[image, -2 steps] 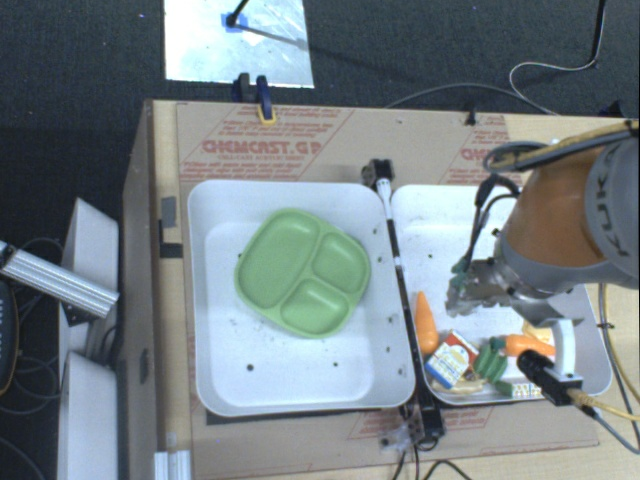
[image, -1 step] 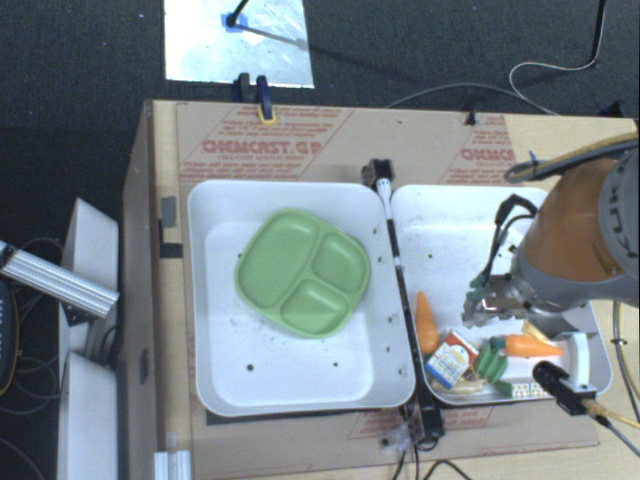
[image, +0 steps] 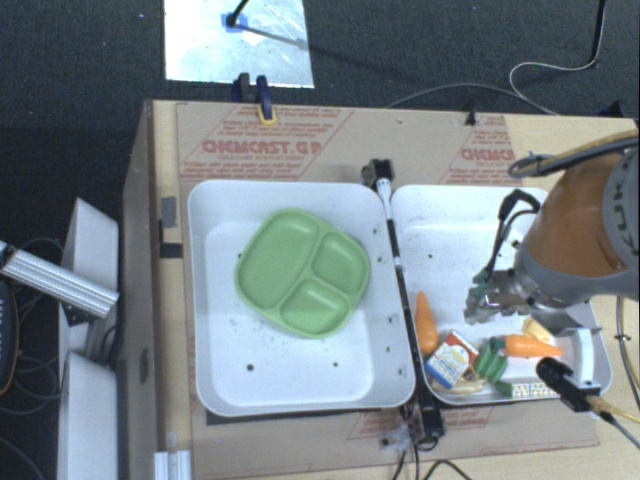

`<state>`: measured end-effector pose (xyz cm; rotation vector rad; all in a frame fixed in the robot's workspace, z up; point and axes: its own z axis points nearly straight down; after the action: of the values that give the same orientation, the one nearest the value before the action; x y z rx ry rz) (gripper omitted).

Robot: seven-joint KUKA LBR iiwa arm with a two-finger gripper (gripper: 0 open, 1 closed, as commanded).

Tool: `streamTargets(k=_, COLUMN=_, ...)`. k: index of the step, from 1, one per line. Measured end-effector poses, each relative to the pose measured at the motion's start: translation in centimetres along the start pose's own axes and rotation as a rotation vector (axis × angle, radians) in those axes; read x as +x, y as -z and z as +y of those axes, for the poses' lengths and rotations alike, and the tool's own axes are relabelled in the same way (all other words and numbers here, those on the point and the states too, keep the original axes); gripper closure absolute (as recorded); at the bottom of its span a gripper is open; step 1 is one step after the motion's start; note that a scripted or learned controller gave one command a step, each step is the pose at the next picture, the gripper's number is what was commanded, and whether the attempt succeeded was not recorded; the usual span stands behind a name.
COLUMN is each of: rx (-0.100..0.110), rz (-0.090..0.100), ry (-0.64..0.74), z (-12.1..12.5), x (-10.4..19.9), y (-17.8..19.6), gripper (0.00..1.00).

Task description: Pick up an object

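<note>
My gripper hangs over the right bin, just above the pile of small things at the bin's front. An orange carrot lies by the bin's left wall. In front of the gripper sit a small red and white carton, a green piece and a second orange carrot. A yellow piece peeks out beside the wrist. Nothing shows between the fingers, and their state is hidden by the angle.
The left bin holds a green divided plate. A black divider bar runs between the two bins. The arm's orange band covers the right bin's right side.
</note>
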<state>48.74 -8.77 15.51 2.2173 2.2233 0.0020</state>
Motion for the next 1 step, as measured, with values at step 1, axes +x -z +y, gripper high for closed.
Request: streamTargets(k=1, rx=-0.002, rz=0.000, ry=0.002, z=0.11, x=0.00, y=1.03, gripper=1.00)
